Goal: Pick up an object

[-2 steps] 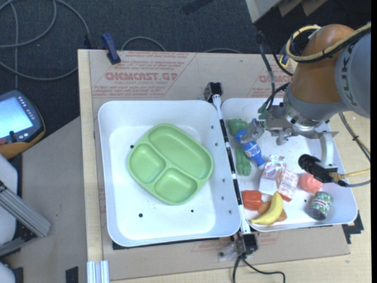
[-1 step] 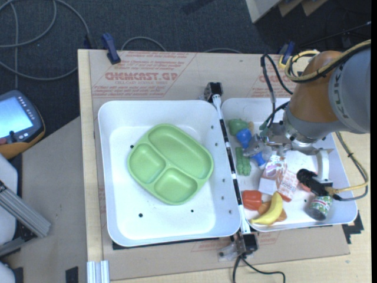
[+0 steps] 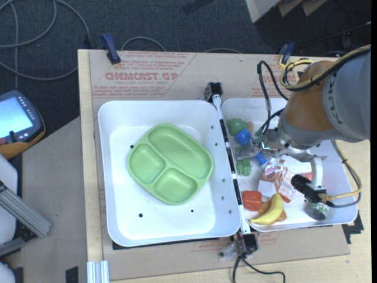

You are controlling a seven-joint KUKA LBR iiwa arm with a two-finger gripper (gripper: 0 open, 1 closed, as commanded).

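Observation:
My gripper (image 3: 263,150) is down in the right bin (image 3: 340,165), under the grey arm with its orange band. It hangs over a cluster of small items: a blue piece (image 3: 242,137), a dark green lump (image 3: 237,125) behind it and a light green block (image 3: 242,167) in front. A white and red packet (image 3: 278,177) lies just right of the gripper. Nearer the front sit a red block (image 3: 252,200) and a yellow banana (image 3: 269,211). The arm hides whatever lies directly beneath the wrist.
The left bin (image 3: 118,211) bears a green divided plate (image 3: 171,163) in its middle. A raised white rim (image 3: 227,152) separates the two bins. Blue clamps (image 3: 110,47) hold the cardboard bench top at the back.

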